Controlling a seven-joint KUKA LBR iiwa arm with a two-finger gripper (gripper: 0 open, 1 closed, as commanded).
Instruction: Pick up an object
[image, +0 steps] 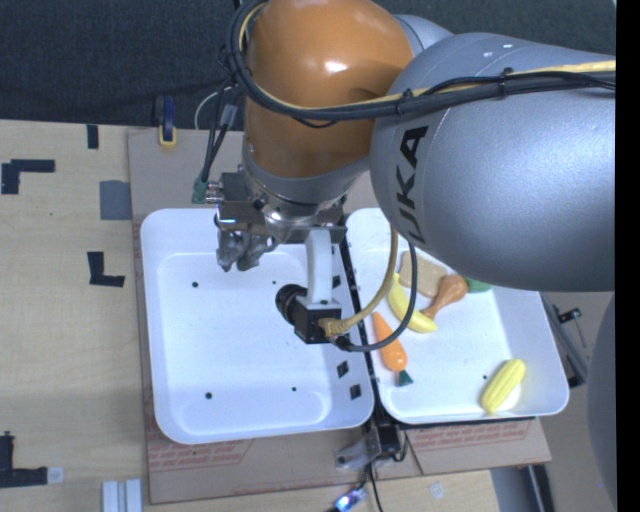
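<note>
Two smooth white bins; my gripper (240, 250) hangs over the left bin's (180, 400) far edge, grip state I cannot tell; right bin (520, 330) holds a glossy tapered carrot (391, 345), curved banana (412, 305) and knobbly corn (503, 385) near its front corner.

Two shallow bins sit side by side on a bench (60, 330), touching along their inner walls. The left bin (170, 400) is the landmark here. The gripper (238, 252) hangs over its far part, near the back wall. The right bin (530, 400) lies just to its right. Inside that right bin, a carrot (391, 345) lies closest to the shared wall. A banana (408, 305) lies just beyond the carrot, farther right and back. A corn cob (503, 385) lies well to the right, near the front wall. The arm (500, 150) reaches in above the right bin from the right.
</note>
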